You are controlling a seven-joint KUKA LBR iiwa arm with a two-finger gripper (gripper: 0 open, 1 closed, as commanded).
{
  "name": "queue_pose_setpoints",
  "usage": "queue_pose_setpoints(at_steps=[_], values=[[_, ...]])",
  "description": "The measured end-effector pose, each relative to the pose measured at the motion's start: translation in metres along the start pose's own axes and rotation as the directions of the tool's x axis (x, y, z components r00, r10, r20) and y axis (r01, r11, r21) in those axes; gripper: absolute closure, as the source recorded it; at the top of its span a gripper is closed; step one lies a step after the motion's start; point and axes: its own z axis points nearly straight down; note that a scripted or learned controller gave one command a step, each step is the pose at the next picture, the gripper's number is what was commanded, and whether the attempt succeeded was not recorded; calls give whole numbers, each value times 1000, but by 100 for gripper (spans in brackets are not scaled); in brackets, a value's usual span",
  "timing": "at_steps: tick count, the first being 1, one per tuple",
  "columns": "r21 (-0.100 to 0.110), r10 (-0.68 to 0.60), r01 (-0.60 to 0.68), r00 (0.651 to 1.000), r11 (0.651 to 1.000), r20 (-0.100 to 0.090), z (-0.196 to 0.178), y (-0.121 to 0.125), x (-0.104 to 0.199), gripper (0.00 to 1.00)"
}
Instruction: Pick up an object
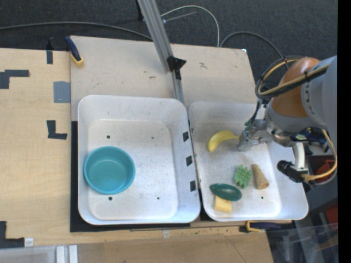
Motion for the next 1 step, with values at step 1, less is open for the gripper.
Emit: queue_pose_setpoints(at_steps=[1], values=[[-5, 2, -2, 1000, 1000, 1, -45, -3, -6, 100]])
